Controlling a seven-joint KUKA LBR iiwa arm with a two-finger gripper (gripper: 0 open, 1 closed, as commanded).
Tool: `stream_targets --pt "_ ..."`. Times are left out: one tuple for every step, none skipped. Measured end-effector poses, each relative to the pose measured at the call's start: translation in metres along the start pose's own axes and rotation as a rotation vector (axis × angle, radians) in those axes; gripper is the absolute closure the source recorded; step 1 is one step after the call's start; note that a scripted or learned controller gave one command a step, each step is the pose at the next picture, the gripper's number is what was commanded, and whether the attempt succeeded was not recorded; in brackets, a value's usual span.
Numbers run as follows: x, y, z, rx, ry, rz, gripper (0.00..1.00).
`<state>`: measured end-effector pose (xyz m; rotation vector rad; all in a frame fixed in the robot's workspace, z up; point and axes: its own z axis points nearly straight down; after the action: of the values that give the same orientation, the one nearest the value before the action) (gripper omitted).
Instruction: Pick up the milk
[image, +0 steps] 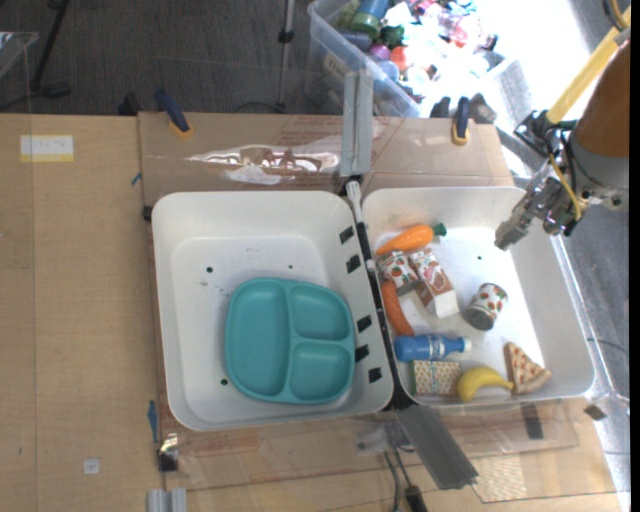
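Observation:
The milk (433, 282) is a small white carton with red print, lying on its side in the upper middle of the right bin (560, 300). A second, similar red-printed carton (400, 271) lies against its left side. My gripper (508, 236) hangs over the bin's upper right part, up and to the right of the milk and well apart from it. Nothing shows in its grasp.
Around the milk lie an orange carrot (405, 239), a second orange piece (397, 309), a printed can (486, 304), a blue bottle (428, 347), a banana (480, 381), a pizza slice (524, 368) and a small box (434, 377). The left bin (190, 240) holds a teal divided plate (290, 340).

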<state>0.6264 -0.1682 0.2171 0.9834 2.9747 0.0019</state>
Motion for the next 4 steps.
stream_targets --pt "0.000 0.000 0.001 0.001 0.001 0.000 0.00" --pt "0.070 0.031 0.103 0.003 0.006 0.175 0.00" --pt "0.002 0.059 -0.067 0.000 -0.001 0.072 0.00" --pt "0.036 -0.016 0.049 0.003 0.005 0.103 0.00"
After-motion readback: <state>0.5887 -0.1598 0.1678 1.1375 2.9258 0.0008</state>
